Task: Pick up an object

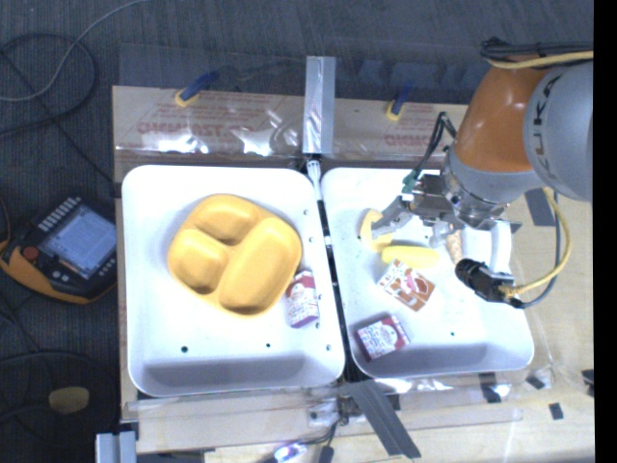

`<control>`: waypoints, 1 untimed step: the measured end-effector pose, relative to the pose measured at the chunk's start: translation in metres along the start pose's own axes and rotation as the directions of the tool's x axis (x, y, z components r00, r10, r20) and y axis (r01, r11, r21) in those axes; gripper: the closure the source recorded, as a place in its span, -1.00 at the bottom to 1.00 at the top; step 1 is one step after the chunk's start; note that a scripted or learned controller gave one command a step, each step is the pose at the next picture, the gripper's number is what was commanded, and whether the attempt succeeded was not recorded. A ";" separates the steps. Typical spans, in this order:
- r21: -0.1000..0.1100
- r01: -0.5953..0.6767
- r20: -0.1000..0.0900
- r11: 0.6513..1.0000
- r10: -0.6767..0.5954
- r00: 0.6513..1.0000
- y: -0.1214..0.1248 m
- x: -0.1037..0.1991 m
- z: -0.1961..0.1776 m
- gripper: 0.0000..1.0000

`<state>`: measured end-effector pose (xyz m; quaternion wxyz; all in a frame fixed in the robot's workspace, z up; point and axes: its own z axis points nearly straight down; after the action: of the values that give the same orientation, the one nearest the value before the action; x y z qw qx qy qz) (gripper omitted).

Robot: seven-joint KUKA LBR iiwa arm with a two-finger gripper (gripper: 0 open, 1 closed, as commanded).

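Note:
My gripper (413, 231) hangs low over the back of the right bin (501, 350), open, with nothing between its fingers. One finger (389, 219) reaches left toward a small curved yellow piece (369, 226). A pale yellow bar (410, 255) lies just below the fingertips. In front of it lies a white and red packet (406, 286), and a dark red packet (383, 336) sits nearer the front wall. The left bin (145, 355) holds a large yellow lumpy object (233, 253) and a small red and white packet (302, 300).
The arm's orange band (501, 114) and grey wrist cover the right bin's back right corner. A black cable with a yellow lead (501, 285) hangs by the wrist. A grey divider (328, 258) separates the bins. A handheld pendant (67, 249) lies left of the bench.

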<state>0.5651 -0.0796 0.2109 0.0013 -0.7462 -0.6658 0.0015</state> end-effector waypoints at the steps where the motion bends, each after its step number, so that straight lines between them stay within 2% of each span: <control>1: 0.001 0.003 -0.003 1.000 -0.003 1.000 0.000 0.002 -0.008 1.00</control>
<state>0.5658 -0.0776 0.2193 0.0029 -0.7451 -0.6669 0.0007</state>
